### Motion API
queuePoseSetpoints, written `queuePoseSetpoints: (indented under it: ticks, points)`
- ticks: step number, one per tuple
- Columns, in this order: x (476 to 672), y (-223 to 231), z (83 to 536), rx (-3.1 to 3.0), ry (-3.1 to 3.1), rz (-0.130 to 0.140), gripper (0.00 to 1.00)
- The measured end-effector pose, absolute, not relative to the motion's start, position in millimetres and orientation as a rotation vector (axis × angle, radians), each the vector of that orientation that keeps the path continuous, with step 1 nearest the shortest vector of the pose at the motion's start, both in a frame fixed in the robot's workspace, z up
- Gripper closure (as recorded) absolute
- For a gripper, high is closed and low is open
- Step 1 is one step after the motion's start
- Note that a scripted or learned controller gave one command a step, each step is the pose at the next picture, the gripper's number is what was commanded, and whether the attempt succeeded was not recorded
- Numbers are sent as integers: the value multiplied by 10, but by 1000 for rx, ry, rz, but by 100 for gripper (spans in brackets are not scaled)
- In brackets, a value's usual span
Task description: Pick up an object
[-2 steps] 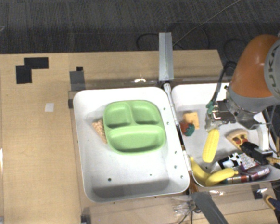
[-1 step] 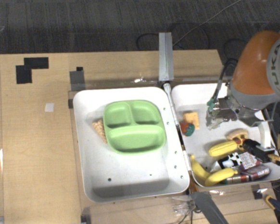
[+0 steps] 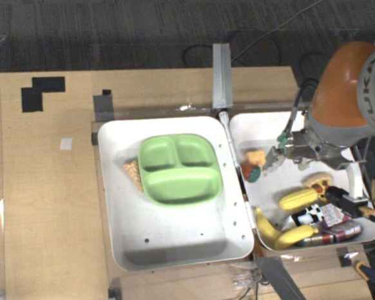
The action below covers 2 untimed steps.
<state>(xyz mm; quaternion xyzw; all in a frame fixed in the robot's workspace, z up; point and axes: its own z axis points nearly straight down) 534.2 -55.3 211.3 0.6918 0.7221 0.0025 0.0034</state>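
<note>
My gripper (image 3: 273, 158) hangs over the upper part of the right bin (image 3: 263, 126), below the grey arm with its orange band (image 3: 341, 85). Just left of the gripper lies a small yellow-orange block (image 3: 256, 157), and below that a small red and green piece (image 3: 250, 171). Lower in the same bin lie a yellow banana (image 3: 299, 199), a second curved banana (image 3: 277, 233), a tan piece (image 3: 317, 182), a black-and-white item (image 3: 314, 216) and a dark red marker (image 3: 336, 234). Nothing is visibly held.
The left bin (image 3: 169, 244) holds a green divided plate (image 3: 178, 168) with a tan, textured piece (image 3: 133, 174) tucked at its left side. A metal rail (image 3: 222, 78) stands behind the seam between the bins. Cables run at the right edge of the bench.
</note>
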Motion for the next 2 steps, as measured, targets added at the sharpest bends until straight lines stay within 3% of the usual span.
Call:
queuePoseSetpoints:
  ticks: [1,2]
  points:
    - [5145,-698,2696,2165,2270,7,0]
    - [5364,-700,1838,2321,2116,1,0]
